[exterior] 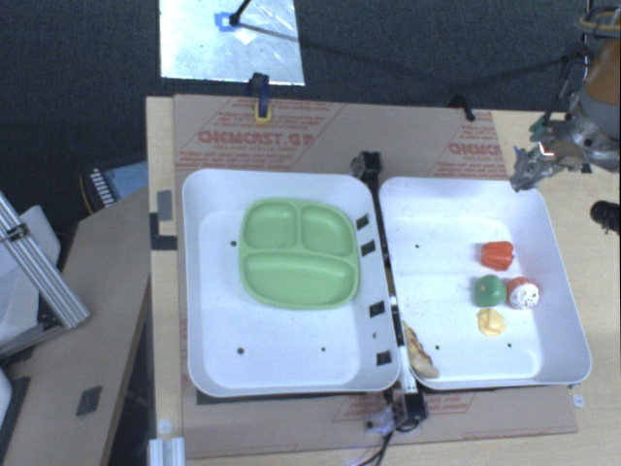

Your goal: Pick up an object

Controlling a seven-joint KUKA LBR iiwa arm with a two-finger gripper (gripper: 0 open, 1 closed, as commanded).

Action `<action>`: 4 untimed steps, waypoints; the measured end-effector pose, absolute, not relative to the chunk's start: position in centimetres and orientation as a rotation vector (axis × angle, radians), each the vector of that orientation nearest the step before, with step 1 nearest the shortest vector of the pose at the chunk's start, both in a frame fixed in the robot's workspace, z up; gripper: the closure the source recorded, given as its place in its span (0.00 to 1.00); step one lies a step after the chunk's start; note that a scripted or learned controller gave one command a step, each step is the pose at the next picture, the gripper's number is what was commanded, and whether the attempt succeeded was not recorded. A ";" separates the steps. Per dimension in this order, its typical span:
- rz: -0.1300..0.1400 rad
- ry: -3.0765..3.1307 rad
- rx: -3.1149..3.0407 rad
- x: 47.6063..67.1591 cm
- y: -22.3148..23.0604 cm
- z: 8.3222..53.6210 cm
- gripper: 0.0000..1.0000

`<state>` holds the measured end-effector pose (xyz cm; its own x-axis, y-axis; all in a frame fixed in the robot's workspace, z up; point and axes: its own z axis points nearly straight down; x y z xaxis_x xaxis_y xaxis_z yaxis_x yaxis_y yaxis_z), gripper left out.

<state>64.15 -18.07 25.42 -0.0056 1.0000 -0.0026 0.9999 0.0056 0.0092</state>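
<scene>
Orange object (498, 254) upright in right bin (553, 250); no clear long axis; claw (527, 174) state unclear.

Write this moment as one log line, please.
gripper: above right white bin's far corner, holding nothing seen | small red, green, yellow toys: in bin | green divided plate: left bin

Light is even and fairly bright, falling from above; shadows under the toys are faint and short. The white bins (291, 377) look slightly washed out; a foil sheet (231, 27) glares; overall focus is soft and grainy.
</scene>
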 end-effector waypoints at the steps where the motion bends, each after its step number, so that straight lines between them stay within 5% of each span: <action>1: 0.003 2.231 2.212 61.9 -12.7 25.5 1.00; 4: 0.001 2.234 2.212 56.8 3.1 25.1 1.00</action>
<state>56.77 3.11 25.07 -0.0101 0.9999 0.0020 0.9999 0.0101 -0.0012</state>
